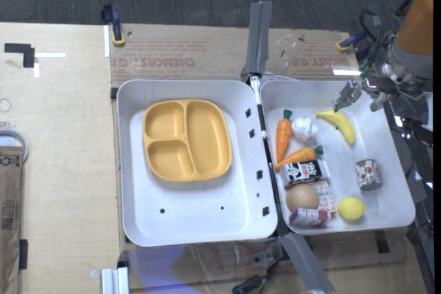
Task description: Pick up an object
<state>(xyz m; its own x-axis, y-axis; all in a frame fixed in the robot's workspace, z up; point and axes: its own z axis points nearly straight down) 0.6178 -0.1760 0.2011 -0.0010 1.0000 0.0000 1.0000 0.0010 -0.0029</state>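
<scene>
**Gripper Position and Bin Contents**

The gripper sits over the upper right part of the right bin, at the end of the grey arm with its orange band. Whether the fingers are apart or together cannot be told from this view; no object is seen between them.

Nearest object: a banana, lying just below and left of the gripper tip, apart from it.

Left of the banana lies a small white object, touching an upright carrot. A second carrot lies at a slant below them.

Beneath the slanted carrot is a small black-and-white carton. Below that sit a round brown object and a flat pink packet.

Toward the right wall stands a small can. A lemon lies below the can, near the front edge.

The left bin holds a yellow divided plate with three compartments.
</scene>
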